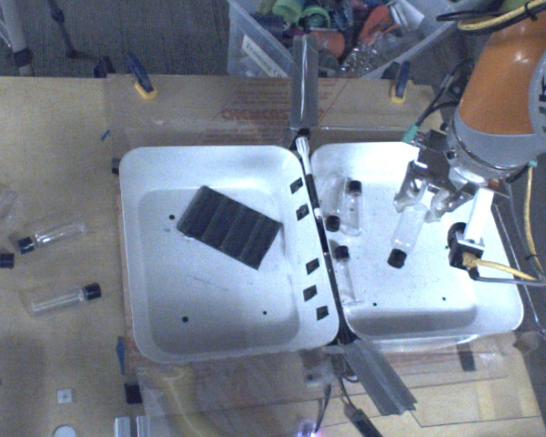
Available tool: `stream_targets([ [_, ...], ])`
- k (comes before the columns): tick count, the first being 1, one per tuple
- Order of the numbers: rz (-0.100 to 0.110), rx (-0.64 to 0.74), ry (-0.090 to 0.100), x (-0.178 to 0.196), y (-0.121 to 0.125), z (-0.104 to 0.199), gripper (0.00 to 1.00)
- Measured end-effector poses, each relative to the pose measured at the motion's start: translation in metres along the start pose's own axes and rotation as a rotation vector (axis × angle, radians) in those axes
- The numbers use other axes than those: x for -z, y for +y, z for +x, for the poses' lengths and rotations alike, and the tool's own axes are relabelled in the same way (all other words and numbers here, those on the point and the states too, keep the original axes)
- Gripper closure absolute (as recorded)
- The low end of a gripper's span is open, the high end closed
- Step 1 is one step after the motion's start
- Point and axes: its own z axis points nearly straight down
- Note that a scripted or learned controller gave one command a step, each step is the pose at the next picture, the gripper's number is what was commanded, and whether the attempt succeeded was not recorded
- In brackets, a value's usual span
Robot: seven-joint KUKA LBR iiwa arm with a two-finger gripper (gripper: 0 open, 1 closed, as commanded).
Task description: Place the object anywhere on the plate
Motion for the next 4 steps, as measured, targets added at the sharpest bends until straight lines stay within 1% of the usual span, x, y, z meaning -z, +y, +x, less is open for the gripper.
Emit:
stream_targets([
  [1, 0.004, -0.424, 0.000, -0.082, 0.022, 0.046, 1.00],
  [2, 0.000, -0.661, 0.001, -0.081, 0.021, 0.115, 1.00],
  [3, -0.003, -0.273, 0.002, -0.067, -0.007, 0.205, 1.00],
  [4, -0.002, -0.754, 0.006, -0.053, -0.004, 0.243, 1.00],
])
